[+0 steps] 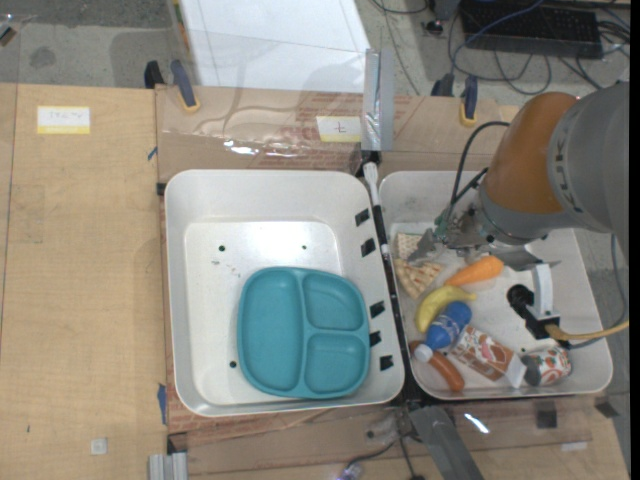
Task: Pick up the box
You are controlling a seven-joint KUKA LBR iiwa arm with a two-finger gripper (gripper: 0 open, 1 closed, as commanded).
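Below, the box [484, 355] lies well apart from the end effector [432, 245], whose state stays unclear.

A teal plate [302, 333], yellow banana [437, 303], orange carrot [476, 271] and red-patterned box [484, 354] sit in white bins [190, 268].

- Arm [590, 158]: you see one grey arm entering from the right, upper half of the view, angled down and leftward.
- Orange band [530, 153]: sits just above the wrist, facing you.
- Wrist: bent downward, dark cables looping off its upper left side.
- Gripper [432, 248]: low, at the arm's left end, metal fingers pointing left and down.
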